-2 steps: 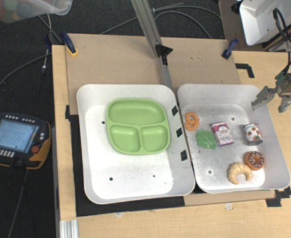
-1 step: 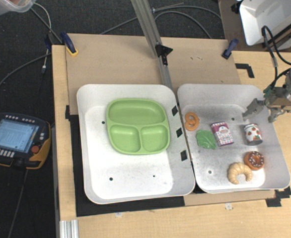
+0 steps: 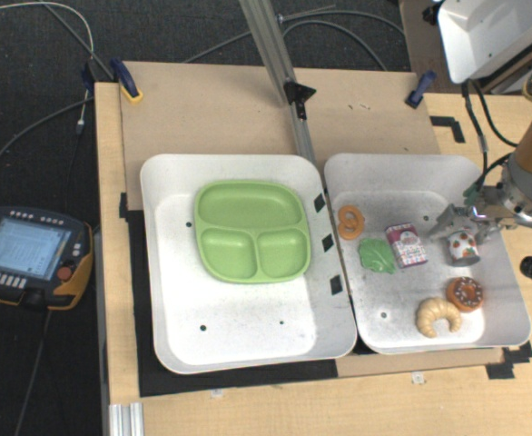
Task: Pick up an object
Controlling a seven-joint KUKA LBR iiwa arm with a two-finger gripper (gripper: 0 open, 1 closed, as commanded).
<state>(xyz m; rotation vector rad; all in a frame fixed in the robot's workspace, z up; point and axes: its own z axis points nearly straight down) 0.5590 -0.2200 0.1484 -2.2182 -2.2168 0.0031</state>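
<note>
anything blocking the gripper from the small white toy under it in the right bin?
Nothing visible. The gripper hangs right over the small white toy; the pink box and chocolate donut lie apart from it.

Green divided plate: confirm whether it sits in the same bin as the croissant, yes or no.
No. The green divided plate lies in the left bin, while the croissant lies in the right bin.

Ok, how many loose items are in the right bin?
6: orange ring, green piece, pink box, small white toy under the gripper, donut, croissant. None visibly hidden.
</note>
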